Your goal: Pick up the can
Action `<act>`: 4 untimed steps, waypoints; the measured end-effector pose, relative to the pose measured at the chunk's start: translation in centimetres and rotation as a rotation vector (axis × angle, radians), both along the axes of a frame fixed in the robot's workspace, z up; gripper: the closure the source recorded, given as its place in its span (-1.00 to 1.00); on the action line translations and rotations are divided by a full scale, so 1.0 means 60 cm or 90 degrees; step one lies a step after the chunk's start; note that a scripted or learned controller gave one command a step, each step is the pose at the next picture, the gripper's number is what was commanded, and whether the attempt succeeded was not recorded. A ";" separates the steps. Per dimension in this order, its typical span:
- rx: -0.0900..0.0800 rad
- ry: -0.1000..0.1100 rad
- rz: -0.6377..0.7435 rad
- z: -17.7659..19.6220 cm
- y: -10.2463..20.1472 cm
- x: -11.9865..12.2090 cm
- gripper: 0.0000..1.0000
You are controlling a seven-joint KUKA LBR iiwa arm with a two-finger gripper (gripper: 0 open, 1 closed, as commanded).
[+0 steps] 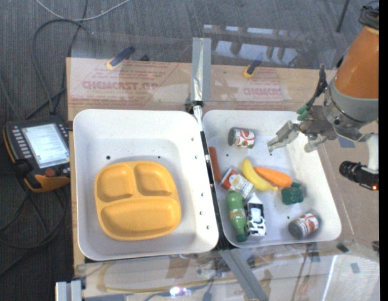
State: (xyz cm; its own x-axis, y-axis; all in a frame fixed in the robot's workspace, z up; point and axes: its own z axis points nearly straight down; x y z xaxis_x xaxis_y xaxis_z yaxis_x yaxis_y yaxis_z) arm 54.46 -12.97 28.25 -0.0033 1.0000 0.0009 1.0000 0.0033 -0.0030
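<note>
So the can [242,137] I'm after is lying on its side near the back of the right bin [327,168], red and white label showing, with bare white floor all around it. There's actually a second can [304,224] too, tipped over down in the front right corner of the same bin.

My pincer [295,135] is hovering just to the right of the first can, not touching it, fingers spread apart and nothing between them. The orange band [360,64] of my arm comes in from the right.

Rest of the right bin is kind of a mess: a banana [254,175] and a carrot [273,177] touching each other in the middle, a green broccoli-looking thing [293,194] right beside the carrot's tip, a small red carton [235,181], a green bottle [237,213], a black and white carton [256,219] next to it, and a hot dog [214,163] along the left wall.

Left bin [87,130] has a yellow divided plate [138,199] sitting in it.
</note>
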 end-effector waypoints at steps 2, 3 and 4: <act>0.000 0.001 -0.145 -0.264 0.063 0.174 -1.00; 0.000 0.001 -0.145 -0.264 0.063 0.174 -1.00; 0.001 -0.008 -0.114 -0.311 0.015 0.181 -1.00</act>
